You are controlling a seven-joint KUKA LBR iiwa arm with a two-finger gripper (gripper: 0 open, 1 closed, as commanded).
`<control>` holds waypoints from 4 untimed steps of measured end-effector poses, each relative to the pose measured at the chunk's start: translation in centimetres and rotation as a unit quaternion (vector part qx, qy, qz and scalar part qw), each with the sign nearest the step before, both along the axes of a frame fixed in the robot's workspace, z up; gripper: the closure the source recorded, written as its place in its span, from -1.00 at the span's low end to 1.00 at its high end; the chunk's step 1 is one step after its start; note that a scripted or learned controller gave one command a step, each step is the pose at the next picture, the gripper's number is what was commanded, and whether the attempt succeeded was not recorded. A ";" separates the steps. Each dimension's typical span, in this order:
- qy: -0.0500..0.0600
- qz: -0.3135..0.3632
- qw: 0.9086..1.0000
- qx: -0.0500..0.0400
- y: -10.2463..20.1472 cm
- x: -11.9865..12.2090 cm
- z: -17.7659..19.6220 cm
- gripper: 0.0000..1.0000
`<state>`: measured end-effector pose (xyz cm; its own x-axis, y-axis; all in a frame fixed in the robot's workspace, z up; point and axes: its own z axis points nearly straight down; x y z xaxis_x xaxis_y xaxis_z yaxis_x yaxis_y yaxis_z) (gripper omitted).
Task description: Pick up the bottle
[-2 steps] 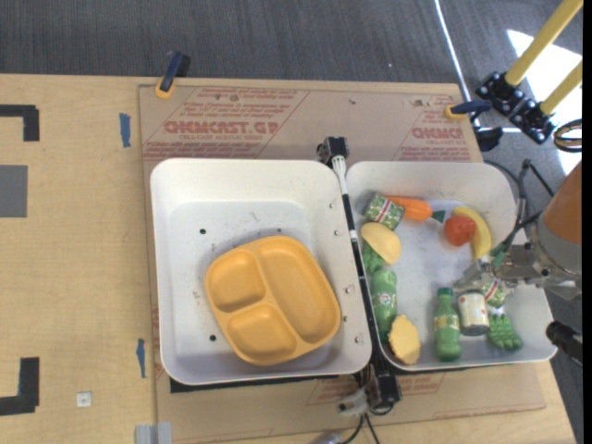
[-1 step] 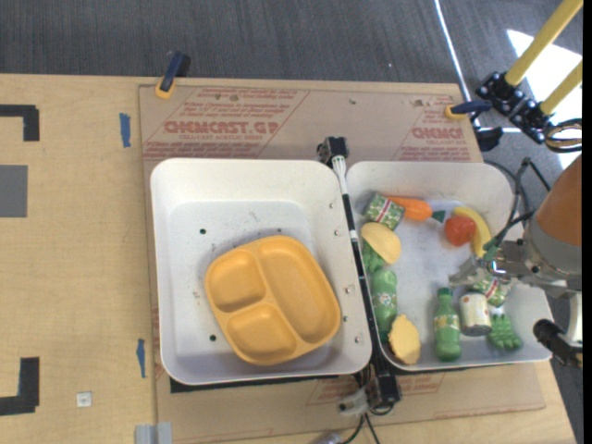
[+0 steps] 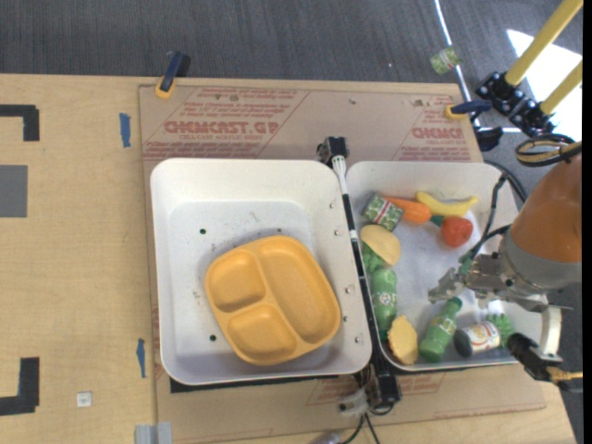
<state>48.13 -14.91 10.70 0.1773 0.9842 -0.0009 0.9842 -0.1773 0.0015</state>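
We record a table (image 3: 65, 276) of pale brown board with a printed cardboard sheet under two shallow white plastic bins with rounded corners. The left bin (image 3: 176, 211) carries one yellow tray (image 3: 270, 297), glossy, rounded-square, moulded into three compartments. The right bin (image 3: 481, 178) carries the smaller items: a green-labelled can (image 3: 382, 212) lying tilted near the top, an orange carrot-shaped piece (image 3: 413, 211) just beside it, a curved yellow banana (image 3: 447, 202), a round red-orange fruit (image 3: 456, 231), a pale rounded lemon-like piece (image 3: 380, 244), a crinkled green packet (image 3: 380, 285) along the left wall, and a yellow wedge (image 3: 402, 339) at the lower edge. The bottle (image 3: 439, 331) is green, smooth plastic, narrow-necked, lying at a slant in the lower part of the right bin, its neck pointing up towards the claw. Beside it lies a small white-labelled container (image 3: 478, 338). The claw (image 3: 460, 281), grey metal, sits low over the right bin just above the bottle's neck; we cannot tell whether it is apart or together. Above it we note the arm's orange band (image 3: 555, 215).
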 end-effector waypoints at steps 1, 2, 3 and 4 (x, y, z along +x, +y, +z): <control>0.000 0.106 0.994 0.001 0.2 -0.1 -1.8 -1.00; -0.007 0.105 0.994 -0.007 -0.3 0.2 -0.7 1.00; 0.001 0.011 1.000 0.001 13.5 2.8 8.9 1.00; 0.000 0.115 0.993 0.001 18.4 -0.2 15.5 1.00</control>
